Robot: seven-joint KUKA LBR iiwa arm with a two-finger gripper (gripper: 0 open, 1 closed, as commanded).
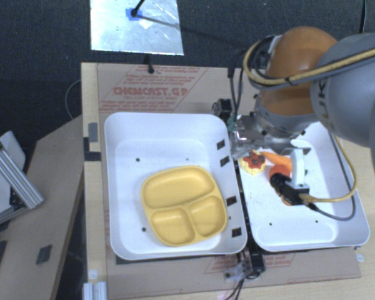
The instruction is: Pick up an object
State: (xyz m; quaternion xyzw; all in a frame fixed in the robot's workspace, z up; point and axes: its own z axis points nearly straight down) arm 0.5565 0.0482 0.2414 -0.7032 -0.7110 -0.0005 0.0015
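Grey arm with orange band reaches into right white bin (337, 230). Hand (265, 152) low over small orange-and-red toy food items (265, 161) near bin's left wall. Hand's spread or closure: cannot tell. Advise centred descent, avoiding wall. Yellow three-compartment plastic tray (182, 204) lies in left white bin (131, 136).
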